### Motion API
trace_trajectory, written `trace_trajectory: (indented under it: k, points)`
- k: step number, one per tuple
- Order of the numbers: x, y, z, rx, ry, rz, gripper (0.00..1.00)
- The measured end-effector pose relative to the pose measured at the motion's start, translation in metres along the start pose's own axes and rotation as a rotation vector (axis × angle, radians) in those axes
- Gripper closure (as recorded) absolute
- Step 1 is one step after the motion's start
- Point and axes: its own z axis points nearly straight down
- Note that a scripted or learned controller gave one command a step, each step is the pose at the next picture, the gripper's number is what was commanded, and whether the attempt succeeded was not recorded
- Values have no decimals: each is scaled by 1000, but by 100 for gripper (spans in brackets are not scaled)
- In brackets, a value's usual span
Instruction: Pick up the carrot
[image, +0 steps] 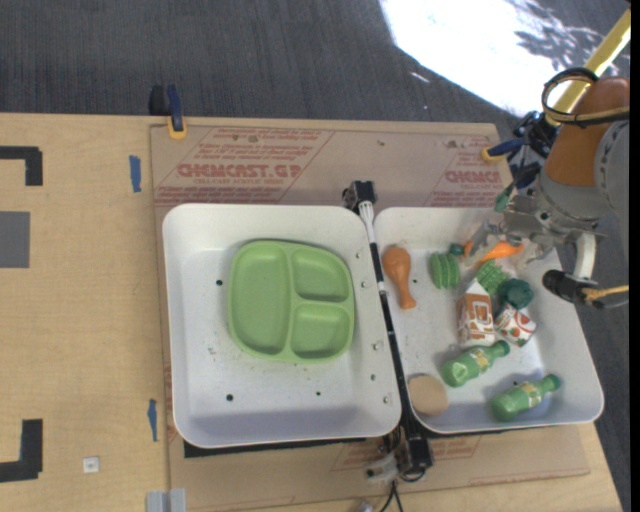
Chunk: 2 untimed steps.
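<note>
You have two shallow white bins side by side on a brown cardboard sheet (300, 160). Nearest you in the right bin (585, 400), at about five o'clock, lies a green plastic bottle (522, 396); at six o'clock sits a round tan biscuit-like disc (429, 395), and between them a second green bottle (472, 365) lies tilted. Above that stand two small white cartons with orange-red print (478, 315); the print is too small to read. A dark green round piece (516, 293) touches them at their two o'clock.

In the left bin (190, 300) you see a light green divided plastic plate (292, 300) near the centre.

Further back in the right bin, at ten o'clock, lies a tan-orange drumstick-shaped toy (399, 272), with a green ribbed vegetable toy (444, 268) just beside it at its three o'clock.

The orange carrot with green leaves (492, 256) lies at the bin's one o'clock, directly at the two-finger gripper (505, 238). Clutter blurs this spot, so you cannot tell whether the fingers are spread, closed or around it; the carrot seems to sit just at their tips.

Farthest, red print on the cardboard reads roughly "CHEMCAST", repeated at upper right.
</note>
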Motion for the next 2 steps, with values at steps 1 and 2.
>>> trace_trajectory:
  k: [1,2]
  points:
    - [-17,-17,-13,-47,-19,-265,0]
    - [-9,-4,9,6,11,157,0]
